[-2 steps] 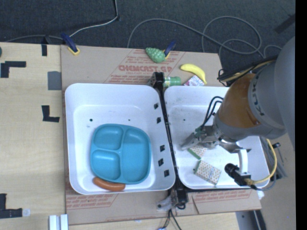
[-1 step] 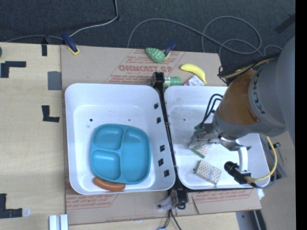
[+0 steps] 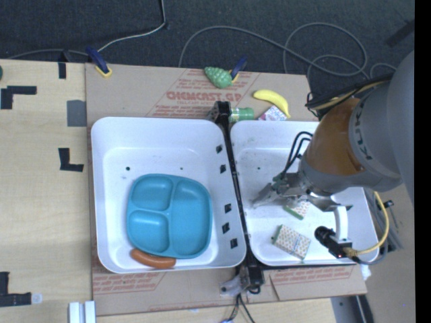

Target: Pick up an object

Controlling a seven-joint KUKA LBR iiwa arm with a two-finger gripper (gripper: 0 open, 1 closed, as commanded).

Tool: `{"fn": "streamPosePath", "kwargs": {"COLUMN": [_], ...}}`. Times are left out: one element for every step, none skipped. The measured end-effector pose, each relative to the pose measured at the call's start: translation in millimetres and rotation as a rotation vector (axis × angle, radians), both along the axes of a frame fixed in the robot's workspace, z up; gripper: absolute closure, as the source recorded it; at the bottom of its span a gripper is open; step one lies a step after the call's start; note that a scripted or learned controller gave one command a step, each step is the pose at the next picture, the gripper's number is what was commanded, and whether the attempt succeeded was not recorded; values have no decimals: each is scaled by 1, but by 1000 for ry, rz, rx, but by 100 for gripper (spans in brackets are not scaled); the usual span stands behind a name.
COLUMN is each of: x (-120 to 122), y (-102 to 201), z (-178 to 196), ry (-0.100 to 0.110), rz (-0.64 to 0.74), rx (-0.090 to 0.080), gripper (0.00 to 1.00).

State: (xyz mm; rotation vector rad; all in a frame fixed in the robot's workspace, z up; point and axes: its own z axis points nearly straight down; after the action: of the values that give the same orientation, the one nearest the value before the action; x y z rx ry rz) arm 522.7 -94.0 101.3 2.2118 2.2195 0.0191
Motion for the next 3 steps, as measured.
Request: {"fn": "streamPosePath", "kwargs": {"x": [67,22,24], "y": [-44,-67,-68], "z": [40,-11,1], "ry": [13,-1,-5], "rz": [-3,-2,-3], "rx": [-5,-8,-9], "gripper": [0,0,100]}}
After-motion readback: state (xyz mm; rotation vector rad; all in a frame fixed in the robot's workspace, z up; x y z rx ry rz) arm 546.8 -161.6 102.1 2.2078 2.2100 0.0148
